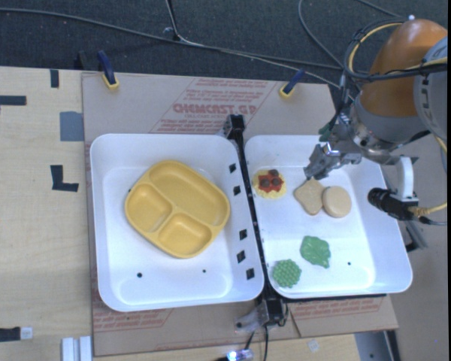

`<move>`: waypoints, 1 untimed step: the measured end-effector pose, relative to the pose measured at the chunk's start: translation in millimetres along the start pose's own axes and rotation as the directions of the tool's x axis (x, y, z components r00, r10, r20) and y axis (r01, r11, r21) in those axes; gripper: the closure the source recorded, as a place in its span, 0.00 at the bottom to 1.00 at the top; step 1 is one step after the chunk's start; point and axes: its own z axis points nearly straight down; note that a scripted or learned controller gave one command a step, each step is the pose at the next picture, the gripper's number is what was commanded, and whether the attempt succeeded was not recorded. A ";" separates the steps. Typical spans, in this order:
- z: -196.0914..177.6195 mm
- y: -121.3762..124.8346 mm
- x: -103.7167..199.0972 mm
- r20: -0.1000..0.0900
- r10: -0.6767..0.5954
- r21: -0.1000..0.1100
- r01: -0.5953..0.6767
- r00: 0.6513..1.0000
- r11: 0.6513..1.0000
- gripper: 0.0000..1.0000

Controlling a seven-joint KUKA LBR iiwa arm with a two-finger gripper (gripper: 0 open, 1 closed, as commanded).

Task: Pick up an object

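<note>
Camera view: red "CHEMCAST GP" lettering on brown board point(210, 107) behind gripper point(316, 170).

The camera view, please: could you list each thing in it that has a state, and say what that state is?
gripper: over the right bin, above the tan toy food pieces, nothing seen in it
yellow divided tray: lying flat in the left bin, right side up
pizza-like toy: lying flat in the right bin
tan toy food pieces: side by side, touching
green leafy toy: lying loose
green bumpy toy: lying loose near the front rim
</note>
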 end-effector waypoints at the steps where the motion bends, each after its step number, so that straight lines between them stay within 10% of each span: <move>1: 10.8 13.8 44.0 0.000 0.001 0.001 -0.001 1.000 1.000 1.00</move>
